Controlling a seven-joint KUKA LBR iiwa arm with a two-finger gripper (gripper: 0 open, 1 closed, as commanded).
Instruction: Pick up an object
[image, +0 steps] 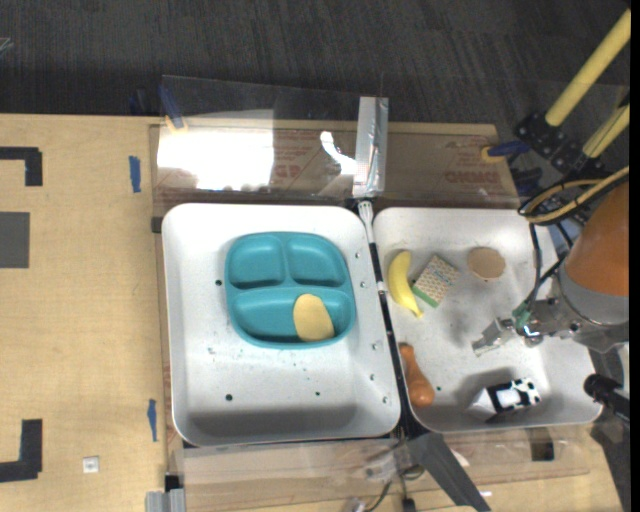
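My gripper (492, 337) hovers over the middle of the right bin (455, 310), reaching in from the right, with nothing seen in it. A yellow banana (402, 282) lies at the bin's left side, with a small speckled block (435, 279) beside it. A tan round piece (486, 263) sits toward the back. An orange carrot-like piece (416, 377) lies along the front left wall. A black and white toy car (513, 395) rests at the front, just below the gripper.
The left bin (270, 390) holds a teal divided plate (290, 287) with a yellow oval object (313, 318) in its front compartment. A clear plastic sheet (270, 150) stands behind the bins. Cables and yellow bars (590, 70) crowd the far right.
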